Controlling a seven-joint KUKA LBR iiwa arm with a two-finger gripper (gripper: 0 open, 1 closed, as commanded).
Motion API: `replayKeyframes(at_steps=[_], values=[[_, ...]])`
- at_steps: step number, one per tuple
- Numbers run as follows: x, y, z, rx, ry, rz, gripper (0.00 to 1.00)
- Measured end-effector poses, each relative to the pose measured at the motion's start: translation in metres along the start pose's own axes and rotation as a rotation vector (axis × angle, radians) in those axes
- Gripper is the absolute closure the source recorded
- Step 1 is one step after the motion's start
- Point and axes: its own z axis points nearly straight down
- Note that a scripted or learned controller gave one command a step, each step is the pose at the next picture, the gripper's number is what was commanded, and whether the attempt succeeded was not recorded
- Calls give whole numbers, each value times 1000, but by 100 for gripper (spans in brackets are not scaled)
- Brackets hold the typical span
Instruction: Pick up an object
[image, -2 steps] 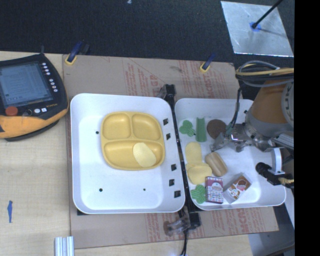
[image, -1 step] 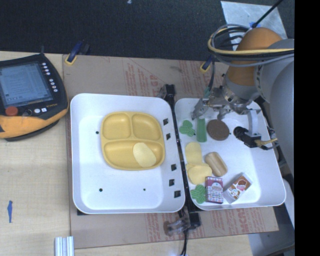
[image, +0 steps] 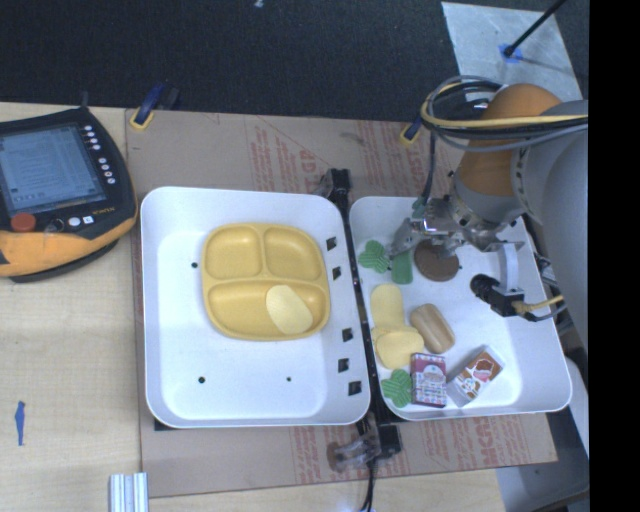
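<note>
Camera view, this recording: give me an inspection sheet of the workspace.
Surface: bench with cardboard under two white bins.
Job's things: left bin holds a yellow divided tray with a pale piece; right bin holds toy foods, green leaf pieces, two small cartons.
Clutter: nothing seen.
Grippers: tool low over right bin's far end; fingers unclear.
Cables: yellow-black loop on the arm.
Surroundings: teach pendant at left.
</note>
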Motion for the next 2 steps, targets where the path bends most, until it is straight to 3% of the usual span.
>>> replayKeyframes(at_steps=[1,2], values=[[-43,11,-1,-3,-1,2,0],[-99,9,-27,-1,-3,4,0]])
